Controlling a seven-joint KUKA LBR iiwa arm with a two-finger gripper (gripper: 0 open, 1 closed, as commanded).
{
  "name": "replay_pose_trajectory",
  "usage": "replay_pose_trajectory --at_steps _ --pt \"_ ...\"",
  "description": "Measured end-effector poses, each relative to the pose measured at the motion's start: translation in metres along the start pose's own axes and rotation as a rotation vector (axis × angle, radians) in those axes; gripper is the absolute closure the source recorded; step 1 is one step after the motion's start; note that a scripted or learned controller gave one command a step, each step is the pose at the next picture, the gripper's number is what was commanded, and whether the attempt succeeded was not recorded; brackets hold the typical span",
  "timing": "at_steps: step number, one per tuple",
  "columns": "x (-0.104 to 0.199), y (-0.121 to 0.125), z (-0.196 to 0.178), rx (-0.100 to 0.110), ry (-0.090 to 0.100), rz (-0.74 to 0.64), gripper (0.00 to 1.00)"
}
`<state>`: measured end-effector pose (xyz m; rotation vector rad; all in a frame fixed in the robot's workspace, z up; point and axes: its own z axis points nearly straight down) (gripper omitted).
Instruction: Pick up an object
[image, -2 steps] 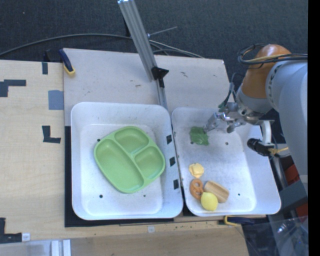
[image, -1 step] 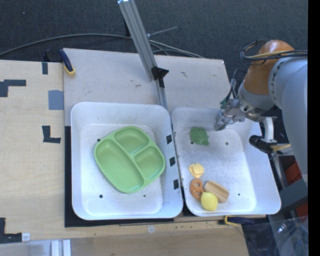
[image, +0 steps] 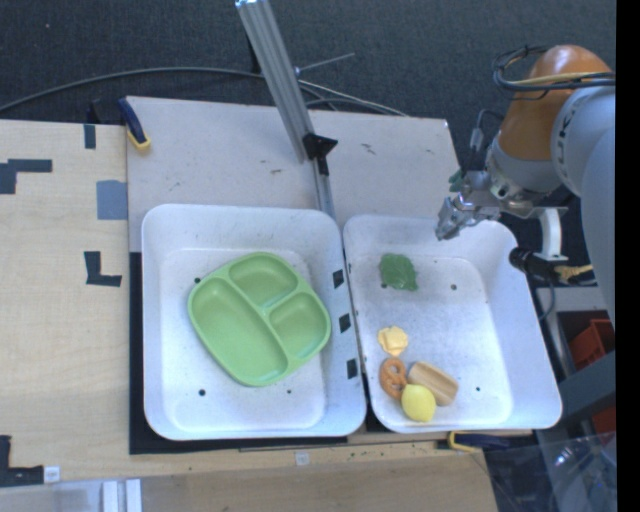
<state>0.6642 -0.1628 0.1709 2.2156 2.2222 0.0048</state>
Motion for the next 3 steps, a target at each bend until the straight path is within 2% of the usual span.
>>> replay_pose_trajectory --at_steps 1,2,3 --pt "0.004 -0.005 -0.061 -0.001 -0.001 0.001 1.00" --pt "0.004 -0.004 -0.106 0.000 -0.001 0.001 1.00" --pt "0.047 -0.006 -0.097 0.006 0.001 -0.002 1.00"
